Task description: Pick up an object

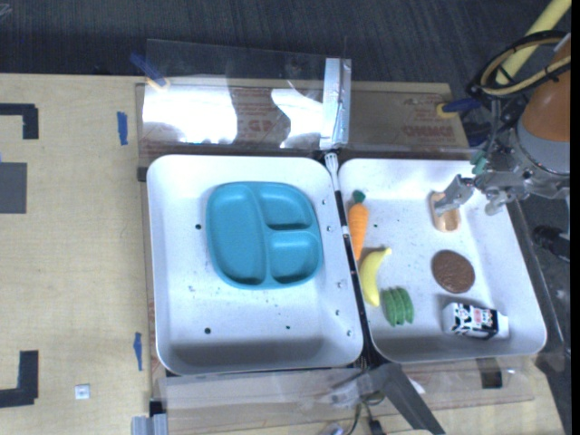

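Gripper (473,191): poised at the right bin's (412,352) far edge, beside a tan object (446,217), presumably for grasping; finger state cannot be told.

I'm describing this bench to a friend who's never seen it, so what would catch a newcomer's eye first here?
First the blue divided tray, lying alone in the left bin. Next the toy food in the right bin: a carrot, banana and green vegetable along its left side, and a brown cookie further right. The gripper hangs over that bin's far right corner.
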Tool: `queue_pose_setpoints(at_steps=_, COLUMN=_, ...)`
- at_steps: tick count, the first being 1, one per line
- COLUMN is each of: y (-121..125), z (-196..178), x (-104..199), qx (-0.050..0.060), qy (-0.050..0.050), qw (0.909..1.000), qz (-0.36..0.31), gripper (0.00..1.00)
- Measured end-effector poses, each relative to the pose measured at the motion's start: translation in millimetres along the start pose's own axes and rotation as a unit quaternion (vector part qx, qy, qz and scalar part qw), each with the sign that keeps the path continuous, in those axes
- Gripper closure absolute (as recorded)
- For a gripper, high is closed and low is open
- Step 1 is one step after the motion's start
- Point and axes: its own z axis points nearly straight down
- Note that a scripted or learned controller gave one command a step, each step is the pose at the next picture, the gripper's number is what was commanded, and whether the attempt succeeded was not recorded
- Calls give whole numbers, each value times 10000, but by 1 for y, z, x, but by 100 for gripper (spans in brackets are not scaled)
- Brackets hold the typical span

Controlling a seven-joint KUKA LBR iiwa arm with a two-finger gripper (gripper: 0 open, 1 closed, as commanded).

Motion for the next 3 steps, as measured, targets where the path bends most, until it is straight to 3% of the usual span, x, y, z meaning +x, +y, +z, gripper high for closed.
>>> queue_pose_setpoints(at_steps=1, y=-102, z=58, x=-47, qx=22, qy=-2, qw=9940, qz=1095, gripper=0)
queue_pose_setpoints(at_steps=2, y=-98, z=122, x=-16, qx=-17, qy=-1, qw=9801, qz=1984, gripper=0)
queue_pose_setpoints(at_steps=3, y=-31, z=65, x=10, qx=-25, qy=-8, qw=9995, qz=-326, gripper=0)
